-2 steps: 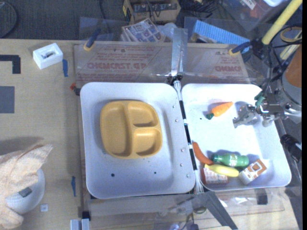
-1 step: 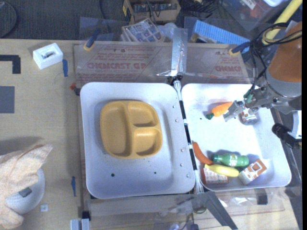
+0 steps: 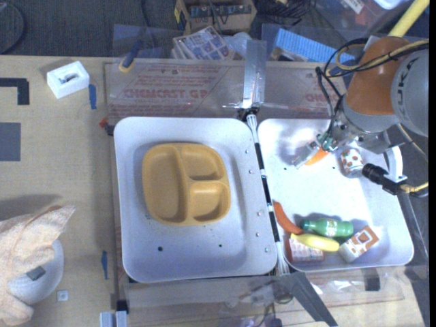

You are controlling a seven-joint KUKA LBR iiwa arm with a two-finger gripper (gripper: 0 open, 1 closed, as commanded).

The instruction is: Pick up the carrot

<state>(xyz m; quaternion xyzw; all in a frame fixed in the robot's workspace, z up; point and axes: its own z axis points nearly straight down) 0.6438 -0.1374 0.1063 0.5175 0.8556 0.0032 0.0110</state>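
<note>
Orange carrot [image 3: 315, 157] sits in the upper part of the right bin [image 3: 402, 251], right under the end effector [image 3: 327, 144]. Can't tell if it's clenched or released, so I'd say the pickup isn't done yet, lift remains.
</note>
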